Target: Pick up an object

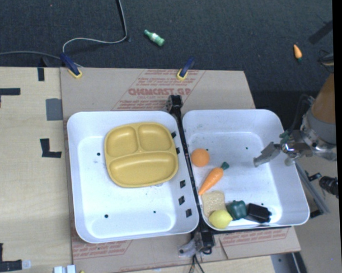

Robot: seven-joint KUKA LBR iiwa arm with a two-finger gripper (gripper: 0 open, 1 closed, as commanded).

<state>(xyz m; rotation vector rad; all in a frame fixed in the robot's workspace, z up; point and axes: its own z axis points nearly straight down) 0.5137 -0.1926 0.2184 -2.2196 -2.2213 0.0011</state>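
Observation:
My gripper (272,147) hangs over the right side of the right bin (237,121), reaching in from the right edge. It looks open, with nothing between its fingers. Left of it, on the bin floor, lie an orange ball (200,157) and a carrot (211,179) with a green top. Along the bin's front edge sit a tan bread slice (213,200), a yellow lemon (220,219), a dark green object (237,208) and a black object (258,213). All of these lie apart from the gripper.
The left bin (83,181) holds a yellow divided plate (141,153). A black divider (181,161) runs between the bins. Both bins rest on a cardboard sheet (158,89). A small green item (154,37) and a cable (95,40) lie on the dark floor behind.

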